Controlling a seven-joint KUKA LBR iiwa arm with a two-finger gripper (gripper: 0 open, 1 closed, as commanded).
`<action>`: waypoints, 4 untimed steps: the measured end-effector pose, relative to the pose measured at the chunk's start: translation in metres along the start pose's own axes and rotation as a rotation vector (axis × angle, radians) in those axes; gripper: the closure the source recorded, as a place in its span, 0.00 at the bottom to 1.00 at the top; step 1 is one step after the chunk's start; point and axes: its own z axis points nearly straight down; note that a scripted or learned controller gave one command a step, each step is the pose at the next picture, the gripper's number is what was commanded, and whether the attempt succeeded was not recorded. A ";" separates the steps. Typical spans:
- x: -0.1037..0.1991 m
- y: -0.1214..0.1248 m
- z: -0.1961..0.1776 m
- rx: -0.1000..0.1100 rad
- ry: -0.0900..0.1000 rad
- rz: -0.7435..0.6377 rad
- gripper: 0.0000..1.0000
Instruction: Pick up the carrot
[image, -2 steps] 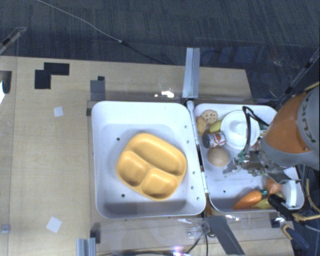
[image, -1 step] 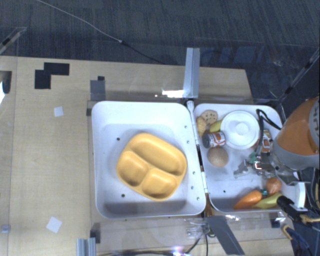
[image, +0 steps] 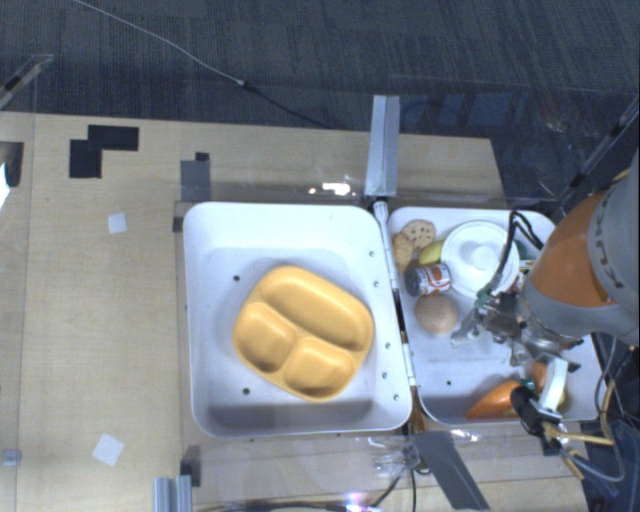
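Over right bin (image: 450, 375), gripper (image: 482, 322), carrot (image: 492, 401) lying near, untouched.

The grey arm (image: 612, 250) reaches in from the right, its orange band (image: 572, 258) just above the wrist. The pincer (image: 488, 322) hangs low, pointing leftward.
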 end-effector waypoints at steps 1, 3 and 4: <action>-0.007 0.001 0.006 0.001 -0.001 -0.003 0.00; 0.036 -0.012 -0.059 0.000 0.001 0.752 0.00; 0.022 -0.001 0.030 0.004 -0.001 0.997 0.00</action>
